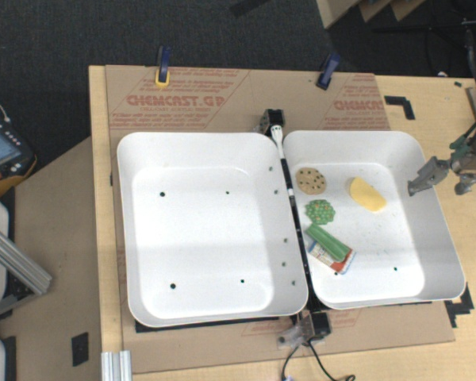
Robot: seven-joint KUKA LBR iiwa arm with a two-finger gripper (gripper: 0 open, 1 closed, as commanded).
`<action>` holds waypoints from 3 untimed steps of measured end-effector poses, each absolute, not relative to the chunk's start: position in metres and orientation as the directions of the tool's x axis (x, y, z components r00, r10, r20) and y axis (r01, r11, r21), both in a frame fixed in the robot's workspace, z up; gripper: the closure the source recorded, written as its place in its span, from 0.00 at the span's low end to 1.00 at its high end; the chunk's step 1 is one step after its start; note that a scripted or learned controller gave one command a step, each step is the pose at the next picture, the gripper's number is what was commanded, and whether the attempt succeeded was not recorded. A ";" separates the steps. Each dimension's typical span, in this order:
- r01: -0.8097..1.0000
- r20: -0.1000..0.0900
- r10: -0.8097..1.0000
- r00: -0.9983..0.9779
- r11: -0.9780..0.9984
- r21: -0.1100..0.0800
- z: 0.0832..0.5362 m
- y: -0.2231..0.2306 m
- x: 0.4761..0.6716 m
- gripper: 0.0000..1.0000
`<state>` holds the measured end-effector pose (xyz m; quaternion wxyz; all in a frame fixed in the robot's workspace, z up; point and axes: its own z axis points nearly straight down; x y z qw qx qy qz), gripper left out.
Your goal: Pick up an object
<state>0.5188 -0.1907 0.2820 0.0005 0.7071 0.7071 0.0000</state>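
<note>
The left bin sits on the worktop touching the right bin along their shared edge. All the candidates for picking lie in the right bin, bunched toward its left half. Nearest the divider are three things in a rough column: a round cookie at the top, a green knobbly disc just below it, and under that a green stick lying on or against a small red and white packet; the two overlap and I cannot tell which is on top. The stick's long axis runs on a slant, from upper left to lower right in the view. A yellow lump lies a little to the right of the cookie, apart from the rest, its long axis also tilted down to the right.

Further right, the pincer hangs at the bin's right rim, at about the yellow lump's height in the view. Its fingers look spread, with nothing between them, though at this size that is probably rather than certainly so.

So every object lies to the pincer's left in the view, and the yellow lump is the nearest, with bare bin floor around it.
</note>
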 end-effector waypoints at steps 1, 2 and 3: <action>1.000 -0.003 1.000 -0.001 0.001 0.004 0.293 -0.191 0.519 1.00; 1.000 -0.006 1.000 0.004 -0.004 0.007 0.344 -0.227 0.478 1.00; 1.000 -0.003 1.000 -0.004 0.004 0.008 0.387 -0.202 0.480 1.00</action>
